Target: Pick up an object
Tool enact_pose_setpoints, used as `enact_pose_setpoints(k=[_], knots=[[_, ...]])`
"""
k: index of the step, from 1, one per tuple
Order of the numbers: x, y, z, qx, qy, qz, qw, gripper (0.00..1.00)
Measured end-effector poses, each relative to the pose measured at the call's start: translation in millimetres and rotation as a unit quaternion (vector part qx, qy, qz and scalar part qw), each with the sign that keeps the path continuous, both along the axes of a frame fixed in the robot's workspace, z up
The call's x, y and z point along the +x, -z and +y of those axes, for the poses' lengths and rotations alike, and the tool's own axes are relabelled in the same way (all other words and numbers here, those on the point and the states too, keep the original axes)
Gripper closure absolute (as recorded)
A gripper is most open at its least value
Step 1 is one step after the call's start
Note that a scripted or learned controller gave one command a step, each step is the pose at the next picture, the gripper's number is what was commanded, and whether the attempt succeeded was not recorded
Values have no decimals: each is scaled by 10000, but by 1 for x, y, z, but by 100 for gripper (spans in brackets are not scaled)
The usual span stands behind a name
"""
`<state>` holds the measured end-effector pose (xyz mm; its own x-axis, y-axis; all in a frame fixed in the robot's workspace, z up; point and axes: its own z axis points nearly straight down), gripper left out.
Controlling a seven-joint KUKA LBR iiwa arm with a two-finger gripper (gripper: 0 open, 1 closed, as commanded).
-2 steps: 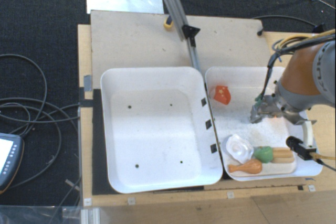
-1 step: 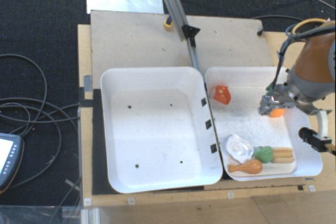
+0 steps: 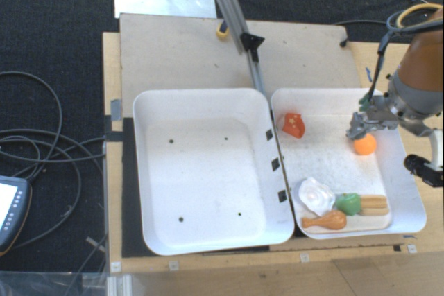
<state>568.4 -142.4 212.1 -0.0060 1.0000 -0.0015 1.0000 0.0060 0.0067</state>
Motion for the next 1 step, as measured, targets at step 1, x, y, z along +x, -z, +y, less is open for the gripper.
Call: enact_pose_setpoints(k=[1], knots=[[1,-27,0,2,4,11,10000,100]])
